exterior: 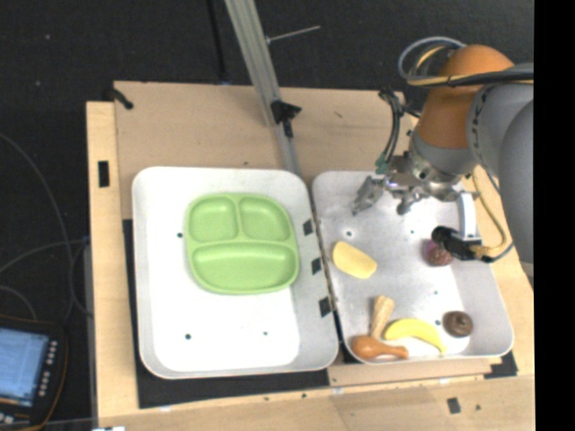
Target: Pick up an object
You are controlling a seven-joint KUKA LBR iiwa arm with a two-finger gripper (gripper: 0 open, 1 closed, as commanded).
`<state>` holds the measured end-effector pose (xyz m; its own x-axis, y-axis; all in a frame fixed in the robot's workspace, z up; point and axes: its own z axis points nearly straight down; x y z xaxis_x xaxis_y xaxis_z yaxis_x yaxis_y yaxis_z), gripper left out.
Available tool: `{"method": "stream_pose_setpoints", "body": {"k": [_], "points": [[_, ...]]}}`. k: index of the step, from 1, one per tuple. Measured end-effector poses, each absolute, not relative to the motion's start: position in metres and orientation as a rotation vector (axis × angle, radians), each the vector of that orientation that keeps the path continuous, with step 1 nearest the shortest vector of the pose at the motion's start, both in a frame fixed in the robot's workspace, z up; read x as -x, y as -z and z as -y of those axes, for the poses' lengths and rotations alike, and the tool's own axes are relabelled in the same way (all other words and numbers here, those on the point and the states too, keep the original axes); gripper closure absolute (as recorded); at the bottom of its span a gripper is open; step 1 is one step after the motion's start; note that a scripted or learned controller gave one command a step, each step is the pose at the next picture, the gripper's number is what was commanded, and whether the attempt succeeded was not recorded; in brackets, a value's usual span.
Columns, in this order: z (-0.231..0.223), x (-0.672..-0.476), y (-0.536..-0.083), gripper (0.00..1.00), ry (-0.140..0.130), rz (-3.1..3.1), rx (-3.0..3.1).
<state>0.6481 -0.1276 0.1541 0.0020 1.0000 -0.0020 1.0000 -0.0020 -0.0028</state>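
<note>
My gripper (388, 197) hangs over the far part of the right bin (404, 268), its two fingers spread apart with nothing between them. Below it in that bin lie a yellow wedge (354, 260), a dark purple fruit (438, 254), a tan cone-shaped piece (382, 313), a yellow banana (415, 332), an orange-brown piece (377, 347) and a brown round piece (457, 322). The yellow wedge is the nearest, a little toward the front and left of the fingers.
The left bin (225, 330) holds a green divided plate (243, 243). A slanted metal pole (260, 70) rises behind the bins near their shared edge. A black clip-like part (458, 241) hangs from the arm beside the purple fruit.
</note>
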Motion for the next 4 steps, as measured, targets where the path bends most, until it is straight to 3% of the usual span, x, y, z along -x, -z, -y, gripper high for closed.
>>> {"method": "stream_pose_setpoints", "body": {"k": [1, 2, 4], "points": [[0.129, -0.647, -0.101, 0.0, -0.006, 2.215, 2.225], [0.13, -0.649, -0.117, 1.0, 0.002, 2.215, 2.234], [0.13, -0.649, -0.236, 1.0, 0.006, 2.227, 2.225]]}}
